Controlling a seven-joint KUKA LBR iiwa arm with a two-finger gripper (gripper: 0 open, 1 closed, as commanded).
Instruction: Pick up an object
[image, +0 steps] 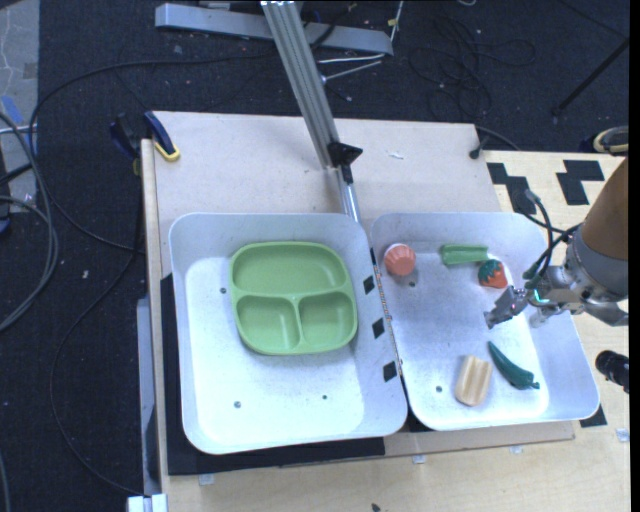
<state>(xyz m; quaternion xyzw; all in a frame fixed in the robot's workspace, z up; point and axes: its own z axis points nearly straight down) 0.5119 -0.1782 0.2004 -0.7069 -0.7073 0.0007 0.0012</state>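
Camera view: 2 white bins sit side by side. The left bin (200, 400) holds a green divided plate (294, 297). The right bin (430, 330) holds loose pickable pieces, apparently scattered for grasp attempts: an orange ball (400, 259), green stick (463, 256), red strawberry-like toy (491, 273), dark green pepper (511, 365), tan block (473, 380). The gripper (520, 303) hangs over the bin's right side, between strawberry and pepper, holding nothing visible; I cannot tell its opening.

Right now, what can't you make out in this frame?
- Gripper, camera view: small and dark over the right bin; finger state unreadable.
- Arm: cut off by the right edge.
- Red toy: too small to identify.
- Green toy: shape unclear, too small.
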